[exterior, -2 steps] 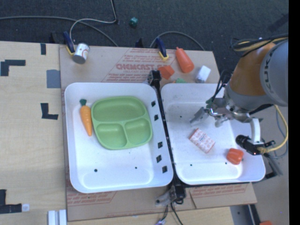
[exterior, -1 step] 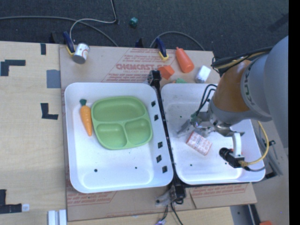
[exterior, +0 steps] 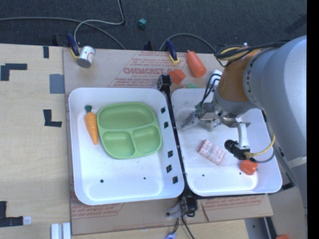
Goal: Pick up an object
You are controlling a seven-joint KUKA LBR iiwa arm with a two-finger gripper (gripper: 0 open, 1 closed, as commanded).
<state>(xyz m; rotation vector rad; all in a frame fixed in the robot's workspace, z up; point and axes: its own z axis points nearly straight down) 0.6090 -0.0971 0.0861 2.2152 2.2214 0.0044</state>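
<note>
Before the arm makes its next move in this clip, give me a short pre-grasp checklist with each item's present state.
1. Gripper over the right white bin: ok, near its left side.
2. Object between the fingers: cannot tell, they are blurred.
3. Pink-and-white checked packet free to grasp: ok, it lies flat, apart from the gripper.
4. Small orange-red piece reachable: not ok, a black part of the arm sits against it.
5. Toy carrot clear of the arm: ok, it lies in the left white bin beside the green divided plate.
</note>
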